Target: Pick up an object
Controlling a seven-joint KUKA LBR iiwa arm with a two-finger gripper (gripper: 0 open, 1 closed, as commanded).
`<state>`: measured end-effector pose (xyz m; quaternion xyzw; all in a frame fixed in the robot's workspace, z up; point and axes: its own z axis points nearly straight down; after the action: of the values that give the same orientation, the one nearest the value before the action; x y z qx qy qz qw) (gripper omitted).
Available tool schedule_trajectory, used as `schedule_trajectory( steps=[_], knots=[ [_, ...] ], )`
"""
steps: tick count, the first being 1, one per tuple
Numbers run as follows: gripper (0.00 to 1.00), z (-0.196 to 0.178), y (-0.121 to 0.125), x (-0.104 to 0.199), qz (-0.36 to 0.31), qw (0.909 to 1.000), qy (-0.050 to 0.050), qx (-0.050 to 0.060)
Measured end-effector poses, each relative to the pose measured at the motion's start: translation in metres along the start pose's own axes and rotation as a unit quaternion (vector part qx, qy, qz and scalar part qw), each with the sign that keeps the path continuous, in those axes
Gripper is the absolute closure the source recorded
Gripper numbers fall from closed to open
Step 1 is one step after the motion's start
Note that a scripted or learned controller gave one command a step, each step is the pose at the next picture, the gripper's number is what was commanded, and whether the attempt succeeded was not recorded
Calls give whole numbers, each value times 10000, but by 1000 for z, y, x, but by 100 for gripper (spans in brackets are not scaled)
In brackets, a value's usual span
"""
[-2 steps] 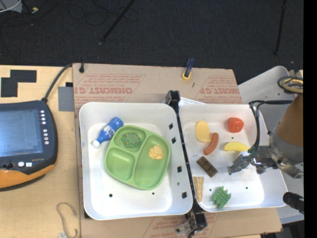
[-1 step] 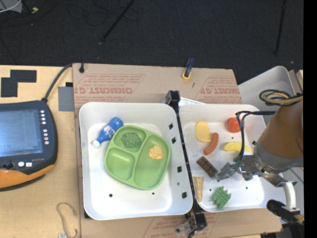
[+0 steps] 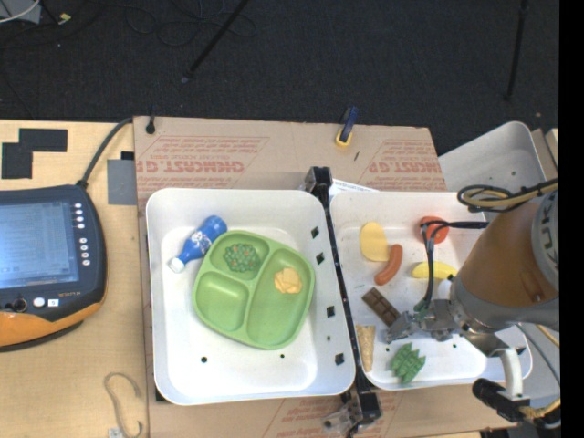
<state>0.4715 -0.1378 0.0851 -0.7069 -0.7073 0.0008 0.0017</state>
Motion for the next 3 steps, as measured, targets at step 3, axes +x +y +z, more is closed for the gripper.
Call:
schedule_trajectory(
  steps=[3],
  knots=[
    [100, -129, -1, 4, -2, 10000, -7, -29]
  ],
)
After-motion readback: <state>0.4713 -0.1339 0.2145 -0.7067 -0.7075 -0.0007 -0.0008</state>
